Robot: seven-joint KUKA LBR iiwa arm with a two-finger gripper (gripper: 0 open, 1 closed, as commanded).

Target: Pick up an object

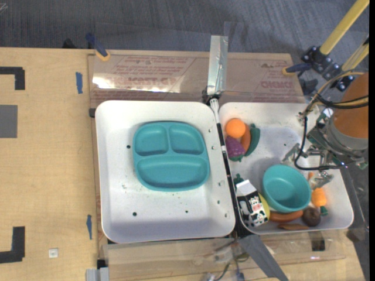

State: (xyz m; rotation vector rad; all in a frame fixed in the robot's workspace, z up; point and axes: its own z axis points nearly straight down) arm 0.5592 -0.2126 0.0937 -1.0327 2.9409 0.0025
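Teal bowl: sits upright toward the near end of the right bin, and everything else is placed from it.
Milk carton: black-and-white, lying just left of the bowl against the divider between the bins.
Brown and orange bits: tucked under the bowl's near-right rim, too small to name.
Gripper: just right of the bowl, over the bin's right side; wires hide the tips, so I cannot tell its state.
Orange ball: beyond the bowl, to its left, touching a purple piece and a green piece.
Teal divided plate: well left of the bowl, centred in the left bin.
Arm's orange band: beyond and right of the bowl.
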